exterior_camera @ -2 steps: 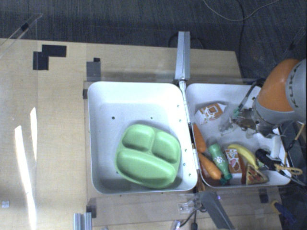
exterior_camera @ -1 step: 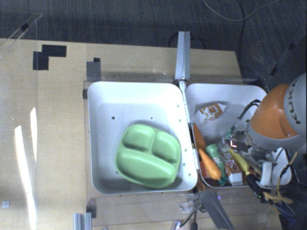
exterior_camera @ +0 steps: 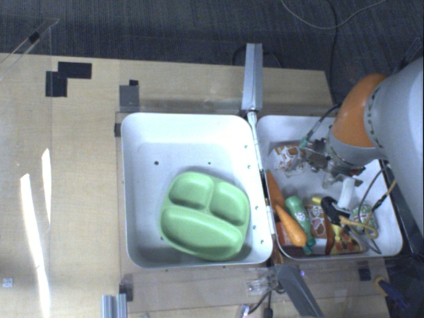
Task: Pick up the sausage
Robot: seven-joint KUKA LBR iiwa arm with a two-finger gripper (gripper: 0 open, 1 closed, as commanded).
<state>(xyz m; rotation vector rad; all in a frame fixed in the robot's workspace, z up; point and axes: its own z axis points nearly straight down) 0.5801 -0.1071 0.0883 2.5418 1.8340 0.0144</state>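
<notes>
The gripper (exterior_camera: 328,167) hangs over the crowded right bin (exterior_camera: 291,126), spread or closed I cannot tell. What looks like the sausage (exterior_camera: 272,186) hugs the left wall, where the wall and the neighbouring carrot (exterior_camera: 292,225) could spoil a grasp.

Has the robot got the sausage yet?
Not yet, so nothing looks done. The long reddish-brown thing that seems to be the sausage lies in the right bin, along its left wall. In hand: the gripper is over that same bin, but further right and apart from the sausage. Left to do: move across to the sausage, grab it and lift it out.
</notes>
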